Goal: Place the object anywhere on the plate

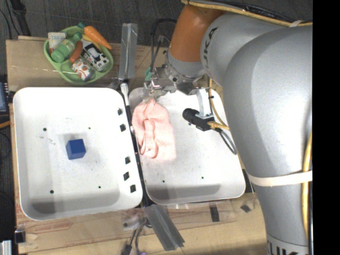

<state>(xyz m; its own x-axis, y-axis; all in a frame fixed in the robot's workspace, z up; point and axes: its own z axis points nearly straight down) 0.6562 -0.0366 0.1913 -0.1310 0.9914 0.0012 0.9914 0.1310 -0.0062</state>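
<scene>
Gripper [155, 87] is hovering at back of right white bin [212, 179], just atop crumpled pink soft cloth-like item [153, 129]; can't tell if it's spread or pinching. Pale grey rounded shape [136, 95] beside it is prob. the plate. Advising: be lifting straight, shifting slowly w/ cloth dangling, releasing low over plate centre.

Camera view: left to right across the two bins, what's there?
Left bin → blue cube → pink cloth in the right bin → grey arm.
</scene>
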